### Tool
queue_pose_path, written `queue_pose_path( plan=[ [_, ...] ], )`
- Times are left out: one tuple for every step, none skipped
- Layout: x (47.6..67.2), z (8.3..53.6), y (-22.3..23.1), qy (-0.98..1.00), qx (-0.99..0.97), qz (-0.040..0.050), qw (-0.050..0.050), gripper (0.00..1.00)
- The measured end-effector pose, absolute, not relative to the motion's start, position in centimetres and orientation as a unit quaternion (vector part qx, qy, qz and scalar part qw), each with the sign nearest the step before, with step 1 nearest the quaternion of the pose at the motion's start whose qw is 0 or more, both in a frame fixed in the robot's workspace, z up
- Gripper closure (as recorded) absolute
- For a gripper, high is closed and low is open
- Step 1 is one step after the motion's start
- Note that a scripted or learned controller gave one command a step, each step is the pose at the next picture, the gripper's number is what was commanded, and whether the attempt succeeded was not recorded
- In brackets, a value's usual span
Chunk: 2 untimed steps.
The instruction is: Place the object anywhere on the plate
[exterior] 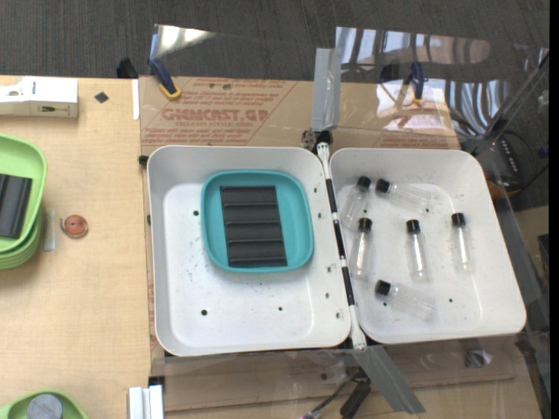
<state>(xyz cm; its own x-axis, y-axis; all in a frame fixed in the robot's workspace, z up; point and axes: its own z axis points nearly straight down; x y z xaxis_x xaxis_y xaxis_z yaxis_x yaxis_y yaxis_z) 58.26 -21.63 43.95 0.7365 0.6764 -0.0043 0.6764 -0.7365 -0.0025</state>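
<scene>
Camera view, clear vials right bin, teal plate left bin

Left bin: holds plate, set toward its rear middle.
Plate: carries ridged insert at centre.
Right bin: touching left bin along the middle seam; holds six vials.
Vials: two at rear left, three across the middle, one at front.
Desk: left of both bins.

Arm colours, shapes, cables, markings: cannot tell from this camera view.
</scene>
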Motion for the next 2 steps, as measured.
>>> queue_pose_path(
  plan=[
    [59.54, 43.94, -21.82, -0.280, -0.960, 0.0025, 0.000, 0.00],
    [59.95, 43.92, -22.23, -0.217, -0.976, 0.0027, 0.000, 0.00]
  ],
)
